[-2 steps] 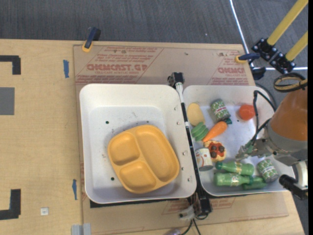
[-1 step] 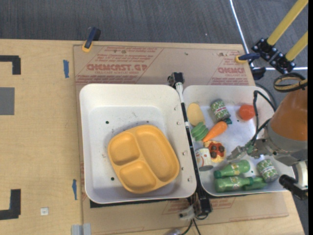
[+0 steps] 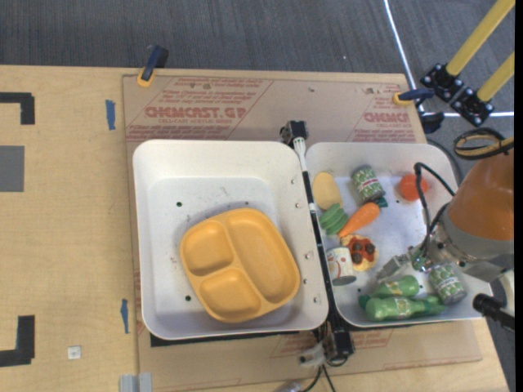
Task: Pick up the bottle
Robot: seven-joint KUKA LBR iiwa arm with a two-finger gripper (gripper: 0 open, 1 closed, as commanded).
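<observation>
The gripper (image 3: 421, 260) hangs low in the right bin (image 3: 448, 166), bottle (image 3: 398, 306) at its 7 o'clock (jaw state: cannot tell).

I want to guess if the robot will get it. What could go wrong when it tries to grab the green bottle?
The bottle lies flat against the right bin's front wall, so the fingers may struggle to get around it. A green can and another green toy sit touching or almost touching it, so the gripper might bump them or grab one by mistake.
</observation>
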